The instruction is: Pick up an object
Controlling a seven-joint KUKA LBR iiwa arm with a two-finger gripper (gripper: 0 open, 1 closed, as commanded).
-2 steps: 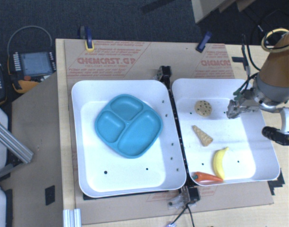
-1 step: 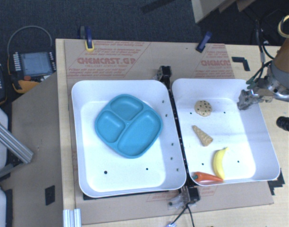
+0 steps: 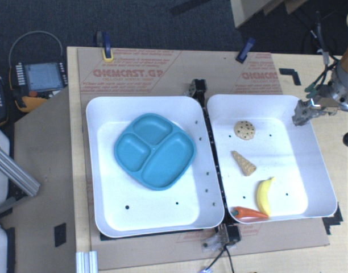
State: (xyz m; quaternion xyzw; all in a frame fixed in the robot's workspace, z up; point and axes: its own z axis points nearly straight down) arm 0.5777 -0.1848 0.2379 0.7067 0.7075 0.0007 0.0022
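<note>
White plastic bins are sitting side by side on the bench in the camera view, and the gripper (image 3: 303, 114) is hanging at the upper right rim of the right bin (image 3: 327, 181), just over its far corner; at this size it is reading as a grey blur, so whether it is spread or pressed together cannot be told, and nothing is showing as held. Every candidate is lying to the gripper's left and toward the near edge. The cookie (image 3: 244, 130) is resting closest, in the upper middle of the right bin floor, a short way left and slightly nearer the camera. The cone-shaped piece (image 3: 244, 163) is sitting below it, its long axis running on a diagonal, point toward upper left. The banana (image 3: 265, 195) is lying farther down, long axis nearly upright in the frame, and it is touching or nearly touching the orange-red carrot-like piece (image 3: 249, 212) at the bottom wall. The blue divided plate (image 3: 155, 151) is occupying the left bin (image 3: 106, 209), well apart. Judging by nearness, the cookie is looking like the shortest reach: leftward and down.
</note>
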